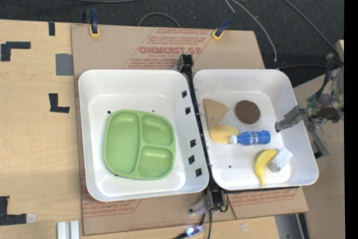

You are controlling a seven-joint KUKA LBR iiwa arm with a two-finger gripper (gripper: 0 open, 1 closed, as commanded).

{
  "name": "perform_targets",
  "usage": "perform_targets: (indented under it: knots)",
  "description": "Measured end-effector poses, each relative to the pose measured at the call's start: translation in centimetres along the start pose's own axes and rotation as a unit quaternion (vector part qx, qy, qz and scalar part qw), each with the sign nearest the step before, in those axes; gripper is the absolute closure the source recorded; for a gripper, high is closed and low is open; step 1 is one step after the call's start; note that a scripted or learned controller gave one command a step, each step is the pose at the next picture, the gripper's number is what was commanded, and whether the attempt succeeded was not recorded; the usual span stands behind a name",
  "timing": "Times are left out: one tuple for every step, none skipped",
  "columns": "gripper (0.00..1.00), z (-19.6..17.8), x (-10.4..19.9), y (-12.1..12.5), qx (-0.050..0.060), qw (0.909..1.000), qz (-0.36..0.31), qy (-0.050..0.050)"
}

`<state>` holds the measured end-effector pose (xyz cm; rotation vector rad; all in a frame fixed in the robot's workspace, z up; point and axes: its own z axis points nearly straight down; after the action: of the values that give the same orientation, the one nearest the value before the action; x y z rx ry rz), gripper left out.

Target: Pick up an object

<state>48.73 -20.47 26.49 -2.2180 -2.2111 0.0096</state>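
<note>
- Nearest the camera, right-hand shallow white plastic bin (282, 82): one yellow plastic banana (262, 163) against the front wall, a small white-and-grey block (279, 160) touching its right side.
- Just behind them: one blue-and-white plastic bottle (251, 137) lying on its side, cap end touching a pale yellow rounded lump (222, 134).
- Further back: one tan wedge-shaped piece (215, 110) and one dark brown round disc (247, 112), set apart from each other.
- Count for the right bin: six loose things. Any one would serve for the pick.
- Left-hand white bin (89, 84): one green divided plastic tray (140, 144), three compartments, lying flat.
- Gripper (291, 118) at the right bin's right rim, above the wall and touching nothing; cannot tell how its fingers are set, too dark and small.
- Judgement: approach not yet started. The bottle looks the best target, as it is nearest and narrow. Come down across its short axis mid-body; a grab near the cap risks catching the yellow lump.
- Far side, on the surface: two clamps, one blue-and-yellow clamp (93, 24) and one blue clamp (221, 29), pinning the brown cardboard sheet (162, 47).
</note>
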Motion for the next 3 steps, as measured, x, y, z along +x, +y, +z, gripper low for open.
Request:
perform_targets:
  knots:
    - [0.0,-0.5,0.0,0.2,-0.005,1.0,-0.002,-0.001]
    - [0.0,5.9,0.1,0.3,-0.002,1.0,-0.002,0.0]
    - [0.0,11.8,0.6,1.1,-0.002,1.0,-0.002,0.0]
